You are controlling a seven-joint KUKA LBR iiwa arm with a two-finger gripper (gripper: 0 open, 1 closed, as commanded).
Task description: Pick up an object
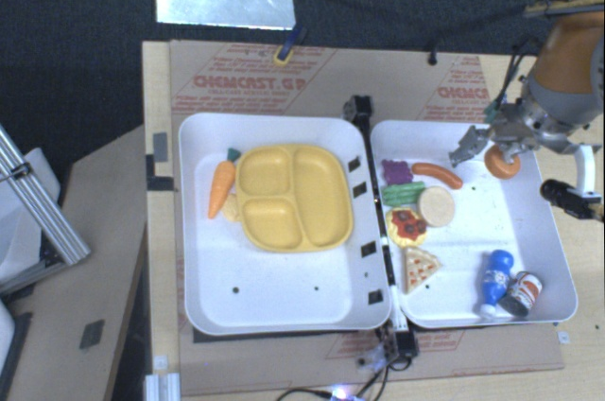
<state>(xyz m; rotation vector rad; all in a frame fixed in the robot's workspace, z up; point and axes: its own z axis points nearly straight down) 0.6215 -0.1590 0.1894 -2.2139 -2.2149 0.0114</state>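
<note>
Arm: the gripper (492,147) hangs over the right bin's (544,229) far edge, at about 1 o'clock of that bin, likely parked there to start a descent.
Fingers: a grey finger (468,147) juts out toward 9 o'clock; whether the pair is spread or pressed together I cannot tell, and nothing is seen pinched.
Nearest candidate: an orange ring-shaped piece (503,165) lies just under the wrist, touching or just beside it; it reads as the probable target.
Right bin count: one sausage (437,174), one purple piece (397,171), one green vegetable (404,194), one tan round (438,206), one red-topped piece (406,225), one pizza slice (420,267), one blue bottle (494,281), one can (522,292).
Left bin (203,295) count: one yellow divided plate (284,198) at centre, one carrot (220,188) at its 9 o'clock.
</note>
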